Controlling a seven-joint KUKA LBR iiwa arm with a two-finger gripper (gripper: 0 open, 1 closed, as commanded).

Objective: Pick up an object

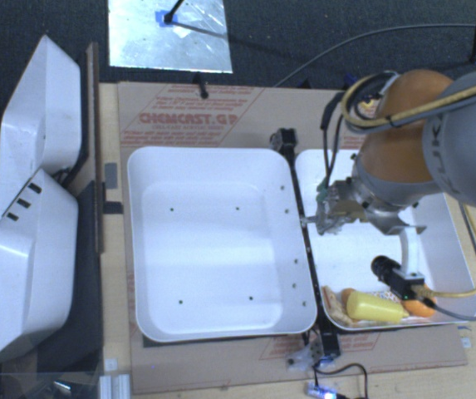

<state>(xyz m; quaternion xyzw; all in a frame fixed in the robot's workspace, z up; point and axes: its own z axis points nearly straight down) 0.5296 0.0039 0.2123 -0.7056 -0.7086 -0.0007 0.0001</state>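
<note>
Yellow object, elongated and rounded, is recorded lying along the near wall of the right bin. An orange object is noted just beside its right end, partly covered by robot hardware, so its shape cannot be made out. A tan piece is seen near its left end, too small and blurred to be identified. The gripper is placed over the left part of the same bin, near the wall shared with the left bin, and well apart from the yellow object. It is viewed from above, largely masked by the wrist of the arm. Whether it is wide or narrow cannot be told, and nothing is seen held in it.
</note>
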